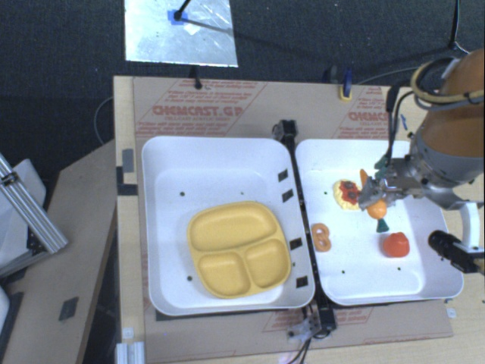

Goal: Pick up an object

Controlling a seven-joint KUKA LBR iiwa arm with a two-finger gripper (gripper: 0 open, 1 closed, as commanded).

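A: Where was the tool (377, 196) seen, taking the divider (301, 203) between the two bins as the mark?

B: It was seen well to the right of the divider, over the upper part of the right bin (428, 283), with the arm (447, 139) reaching in from the right edge. An orange carrot-like piece (377, 210) with a green tip lay directly under it. Whether that piece was actually gripped could not be told, and how far the tool was opened could not be made out either.

A: What else was found on that side of the divider?

B: A small yellow plate of food with red on it (347, 194) was placed just left of the tool, roughly midway between the divider and the bin's right wall. An orange pretzel-shaped piece (322, 237) lay close beside the divider, lower down. A red tomato-like piece (395, 244) sat below the tool, nearer the right wall.

A: How much free room was left near the edges?

B: Bare white floor was seen along the lower wall of the right bin and in its upper left corner by the divider. The things were kept apart from one another, though the pretzel-shaped piece was near the divider.

A: And left of the divider?

B: A yellow compartment tray (239, 246) was set in the lower middle of the left bin (163, 203), close to the divider, with open floor above it and to its left. Both bins rested on a board-covered surface (204, 108).
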